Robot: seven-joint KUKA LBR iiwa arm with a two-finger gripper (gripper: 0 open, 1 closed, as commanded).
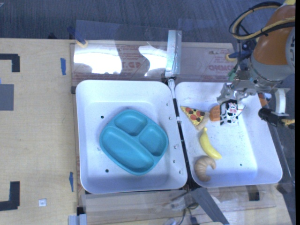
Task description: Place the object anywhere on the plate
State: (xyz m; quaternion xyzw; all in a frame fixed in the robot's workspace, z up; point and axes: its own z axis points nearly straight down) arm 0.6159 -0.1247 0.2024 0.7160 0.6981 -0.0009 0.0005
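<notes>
Blue plate (134, 140) lies in the left bin (89, 172). The gripper (229, 103) hangs over the right bin (262, 170), above a black-and-white toy (231, 113); finger state cannot be told. Recommendation: descend squarely, confirm grasp before lifting.

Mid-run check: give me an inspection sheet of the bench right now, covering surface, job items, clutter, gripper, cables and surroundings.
Surface: two white bins side by side, left bin and right bin.
Job's things: blue divided plate in the left bin, nothing on it. In the right bin: pizza slice, banana, croissant, orange piece, black-and-white cow toy.
Clutter: nothing seen.
Gripper: gripper low over the cow toy; grasp unclear.
Cables: black and yellow cables looped above the wrist.
Surroundings: wooden bench, clear panel behind the bins.
</notes>
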